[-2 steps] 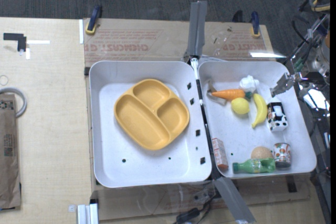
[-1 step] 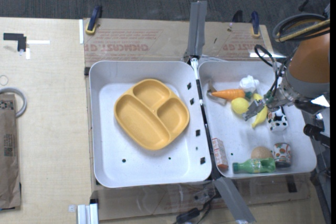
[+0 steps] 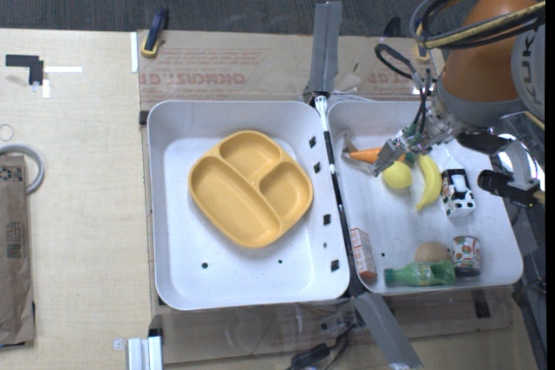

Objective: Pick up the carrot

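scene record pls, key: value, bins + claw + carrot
left bin: yellow divided plate
right bin: carrot, lemon, banana, green bottle, can, small carton
carrot position: upper left of right bin, next to lemon
claw: low over the carrot's right end, beside the lemon
grasp: cannot tell

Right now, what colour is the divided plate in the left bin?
The plate is yellow-orange, seen clearly in the camera view.

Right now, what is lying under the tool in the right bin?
Under the tool lie the carrot, orange end poking out left, and a yellow lemon. The carrot's right end is covered.
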`<state>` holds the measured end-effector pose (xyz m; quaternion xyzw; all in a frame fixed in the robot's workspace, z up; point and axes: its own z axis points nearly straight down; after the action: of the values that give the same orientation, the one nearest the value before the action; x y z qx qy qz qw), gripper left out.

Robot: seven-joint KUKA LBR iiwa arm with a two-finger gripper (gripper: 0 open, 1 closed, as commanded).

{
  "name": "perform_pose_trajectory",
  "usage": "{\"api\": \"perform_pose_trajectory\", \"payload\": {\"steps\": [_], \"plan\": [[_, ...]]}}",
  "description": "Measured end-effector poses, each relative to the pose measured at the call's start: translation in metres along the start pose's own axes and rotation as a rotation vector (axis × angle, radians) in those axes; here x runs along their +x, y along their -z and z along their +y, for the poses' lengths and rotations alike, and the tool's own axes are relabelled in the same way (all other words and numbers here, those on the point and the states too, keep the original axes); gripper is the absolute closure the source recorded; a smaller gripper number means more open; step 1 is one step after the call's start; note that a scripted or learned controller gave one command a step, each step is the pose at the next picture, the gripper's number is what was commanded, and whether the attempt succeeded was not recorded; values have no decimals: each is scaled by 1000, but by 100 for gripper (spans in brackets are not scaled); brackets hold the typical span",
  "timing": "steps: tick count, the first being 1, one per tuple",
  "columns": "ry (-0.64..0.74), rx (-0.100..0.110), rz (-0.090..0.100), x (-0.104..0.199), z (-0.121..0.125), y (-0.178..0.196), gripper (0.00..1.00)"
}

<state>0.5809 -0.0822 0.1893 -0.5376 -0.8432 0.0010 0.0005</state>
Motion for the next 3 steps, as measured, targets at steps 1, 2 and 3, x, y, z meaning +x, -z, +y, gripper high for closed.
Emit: {"api": "perform_pose_trajectory", "payload": {"steps": [1,2,3], "plan": [[51,0,-1,-26,35,0,0],[120,0,1,-38,35,-92,0],[117,1,1,-40,35,-85,100]]}}
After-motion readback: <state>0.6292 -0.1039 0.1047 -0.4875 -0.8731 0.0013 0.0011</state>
